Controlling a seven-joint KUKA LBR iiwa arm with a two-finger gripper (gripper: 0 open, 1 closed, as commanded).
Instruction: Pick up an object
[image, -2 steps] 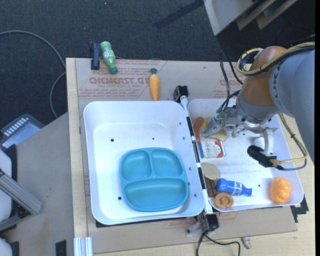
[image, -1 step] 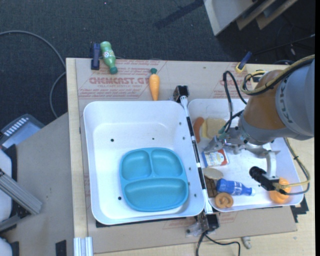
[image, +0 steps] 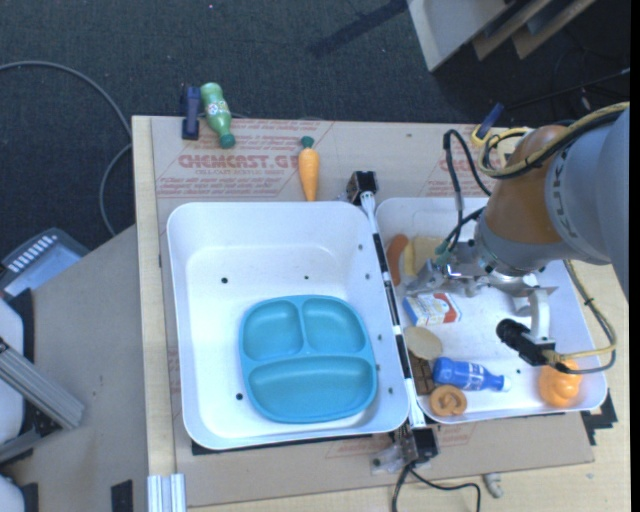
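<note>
- The table (image: 260, 160) has a printed cardboard top and carries two white bins side by side.
- At the table's far left corner, a dark blue piece (image: 190, 112) and a green bottle (image: 215, 116) lie just beside each other.
- An orange carrot (image: 309, 172) lies on the table's far side, just beyond the left bin's far edge.
- The left bin (image: 200, 250) holds a blue divided plate (image: 305, 357), which lies flat in the bin's near half.
- A black clip (image: 362, 185) sits at the far end of the seam where the two bins meet.
- The right bin (image: 425, 215) holds the things to pick, most of them along its left edge.
- Near its far left corner lie a reddish-orange sausage shape (image: 398, 258) and a pale yellow piece (image: 425, 250).
- Midway down sits a white packet (image: 432, 310) with red and blue print, and just nearer lies a tan disc (image: 424, 343).
- A blue bottle (image: 468, 375) lies on its side toward the near edge.
- A ring-shaped pastry (image: 448, 402) rests in the near left corner, and an orange fruit (image: 560, 386) in the near right corner.
- The gripper (image: 438, 278) hangs over the right bin's left half, close above the white packet.
- I cannot tell how far the jaws are open or whether they touch anything; nothing is visibly held.
</note>
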